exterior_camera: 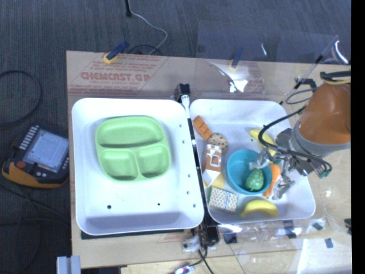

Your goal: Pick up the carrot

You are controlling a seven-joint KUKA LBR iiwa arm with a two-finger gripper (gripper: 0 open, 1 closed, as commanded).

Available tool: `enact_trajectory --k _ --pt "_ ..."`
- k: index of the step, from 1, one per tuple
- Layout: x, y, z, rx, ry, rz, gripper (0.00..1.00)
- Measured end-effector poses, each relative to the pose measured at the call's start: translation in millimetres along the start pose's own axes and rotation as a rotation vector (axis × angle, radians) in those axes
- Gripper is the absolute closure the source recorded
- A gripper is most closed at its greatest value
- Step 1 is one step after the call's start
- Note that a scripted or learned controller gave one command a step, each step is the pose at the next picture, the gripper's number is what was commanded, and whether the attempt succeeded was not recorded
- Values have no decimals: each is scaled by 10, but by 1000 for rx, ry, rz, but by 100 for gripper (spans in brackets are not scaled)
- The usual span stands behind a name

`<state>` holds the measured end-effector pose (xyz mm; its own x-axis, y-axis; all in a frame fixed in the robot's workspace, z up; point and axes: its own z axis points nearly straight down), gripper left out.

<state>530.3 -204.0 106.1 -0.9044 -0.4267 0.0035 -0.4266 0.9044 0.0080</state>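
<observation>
The gripper (274, 176) hangs low over the right bin (239, 108), its metal fingers spread to either side of the carrot (275, 177), which stands tilted between them just right of the blue bowl (238, 170). Whether the fingers press on the carrot cannot be told. A green fruit (256, 180) sits in the bowl; a banana (259, 208) lies at the bin's near edge. In the left bin (85, 210) rests a green divided plate (134, 146).

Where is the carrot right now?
The carrot is in the right bin, upright against the blue bowl's right side, at the gripper, above the banana.
</observation>
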Motion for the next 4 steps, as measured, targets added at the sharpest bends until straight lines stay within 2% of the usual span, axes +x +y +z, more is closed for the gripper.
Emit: enact_trajectory --k 1,2,3,4 --pt "-39 -14 -140 8 -9 0 100" --pt "-37 -12 -135 8 -9 0 0" --pt "-9 -183 142 11 -16 154 0" --pt "160 -134 130 23 -23 29 0"
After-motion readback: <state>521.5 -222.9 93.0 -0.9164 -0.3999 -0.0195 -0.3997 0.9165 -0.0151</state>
